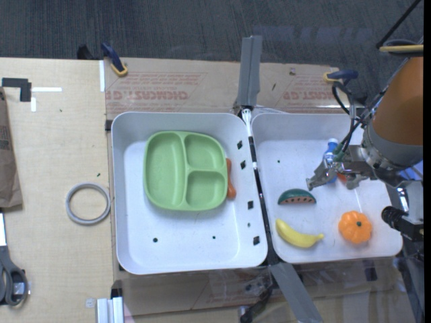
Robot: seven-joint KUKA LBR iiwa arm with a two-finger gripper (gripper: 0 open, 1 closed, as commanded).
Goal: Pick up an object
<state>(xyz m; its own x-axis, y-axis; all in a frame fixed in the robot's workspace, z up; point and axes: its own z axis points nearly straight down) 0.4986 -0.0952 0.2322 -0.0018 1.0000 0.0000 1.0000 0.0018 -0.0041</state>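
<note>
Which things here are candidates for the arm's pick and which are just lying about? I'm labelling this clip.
For the pick, right bin:
watermelon slice
banana
pumpkin
gripper above the slice

Lying about:
green divided plate, left bin
tape ring on the bench
scissors
clamps

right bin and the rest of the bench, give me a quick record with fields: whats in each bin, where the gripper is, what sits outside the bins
left bin: green divided plate, small orange item at its right edge
right bin: watermelon slice, banana, pumpkin
gripper: over the right bin, just above the watermelon slice, nothing seen between its fingers
outside the bins: grey ring on the bench at left
pick: not yet done
</note>
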